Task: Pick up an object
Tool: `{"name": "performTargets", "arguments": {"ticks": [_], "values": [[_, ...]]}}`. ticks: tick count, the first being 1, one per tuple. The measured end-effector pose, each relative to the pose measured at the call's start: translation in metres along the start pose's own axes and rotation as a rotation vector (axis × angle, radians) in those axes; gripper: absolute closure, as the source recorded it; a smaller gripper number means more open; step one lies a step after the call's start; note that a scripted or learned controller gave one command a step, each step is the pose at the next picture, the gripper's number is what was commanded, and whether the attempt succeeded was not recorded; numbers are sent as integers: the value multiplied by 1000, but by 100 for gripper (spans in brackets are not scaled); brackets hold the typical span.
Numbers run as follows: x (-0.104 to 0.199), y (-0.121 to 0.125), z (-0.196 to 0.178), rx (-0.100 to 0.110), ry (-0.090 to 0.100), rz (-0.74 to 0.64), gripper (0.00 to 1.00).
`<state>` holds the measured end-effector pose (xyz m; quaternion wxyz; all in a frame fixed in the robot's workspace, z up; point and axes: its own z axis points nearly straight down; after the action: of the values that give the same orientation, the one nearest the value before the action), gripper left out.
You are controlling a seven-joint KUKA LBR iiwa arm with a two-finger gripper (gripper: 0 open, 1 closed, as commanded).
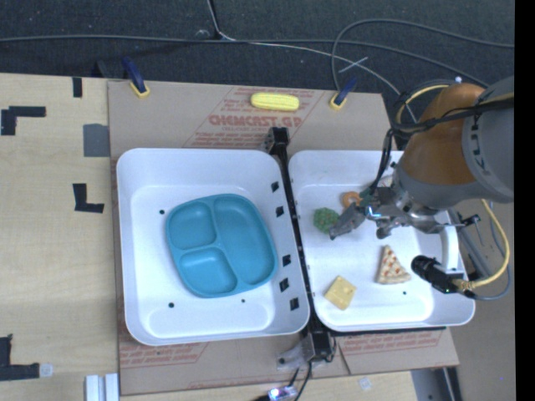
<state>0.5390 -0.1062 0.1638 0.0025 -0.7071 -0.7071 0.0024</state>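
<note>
Approach step: the gripper hovers beside the small green broccoli-like toy at its nine o'clock; jaws' opening cannot be told. Next: descend, close.

A dark grey carpeted floor runs along the top, crossed by thin black cables; below it, a pale wooden bench top bearing black tape marks; a brown cardboard sheet lies on it, held by two blue-and-yellow clamps.
</note>
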Motion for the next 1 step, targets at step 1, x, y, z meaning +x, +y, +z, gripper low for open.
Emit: {"name": "performTargets", "arguments": {"ticks": [1], "values": [[0,-4,64,-1,0,0,0]]}}
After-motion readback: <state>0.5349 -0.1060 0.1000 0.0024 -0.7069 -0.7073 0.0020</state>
